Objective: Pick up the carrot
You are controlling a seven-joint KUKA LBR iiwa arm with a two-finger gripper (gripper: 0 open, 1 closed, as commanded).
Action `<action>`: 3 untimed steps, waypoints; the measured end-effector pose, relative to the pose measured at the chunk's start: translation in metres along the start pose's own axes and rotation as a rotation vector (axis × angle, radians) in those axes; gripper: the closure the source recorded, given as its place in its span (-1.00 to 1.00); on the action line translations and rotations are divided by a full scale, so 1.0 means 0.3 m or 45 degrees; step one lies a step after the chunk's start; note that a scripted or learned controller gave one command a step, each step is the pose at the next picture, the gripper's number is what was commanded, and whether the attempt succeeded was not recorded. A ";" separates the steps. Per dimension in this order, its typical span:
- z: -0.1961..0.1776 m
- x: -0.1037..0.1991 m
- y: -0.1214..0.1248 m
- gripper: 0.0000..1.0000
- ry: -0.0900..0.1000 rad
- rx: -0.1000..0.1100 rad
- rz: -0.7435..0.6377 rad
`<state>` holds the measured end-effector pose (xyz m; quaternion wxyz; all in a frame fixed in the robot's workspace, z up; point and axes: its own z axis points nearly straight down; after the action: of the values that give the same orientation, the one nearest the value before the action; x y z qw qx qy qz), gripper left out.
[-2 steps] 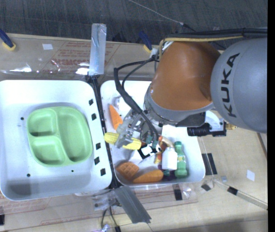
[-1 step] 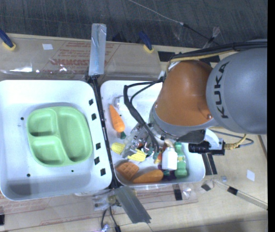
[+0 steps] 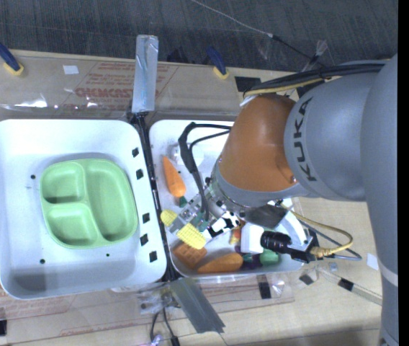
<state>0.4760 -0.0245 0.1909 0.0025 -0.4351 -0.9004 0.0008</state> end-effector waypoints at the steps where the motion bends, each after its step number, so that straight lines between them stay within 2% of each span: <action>1: -0.002 -0.029 -0.021 1.00 -0.002 0.000 -0.725; 2: -0.149 0.042 0.039 1.00 -0.009 -0.006 -0.415; 3: 0.000 -0.047 -0.018 1.00 -0.003 0.000 -0.865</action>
<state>0.4806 -0.0390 0.1908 0.0016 -0.1104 -0.9939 0.0003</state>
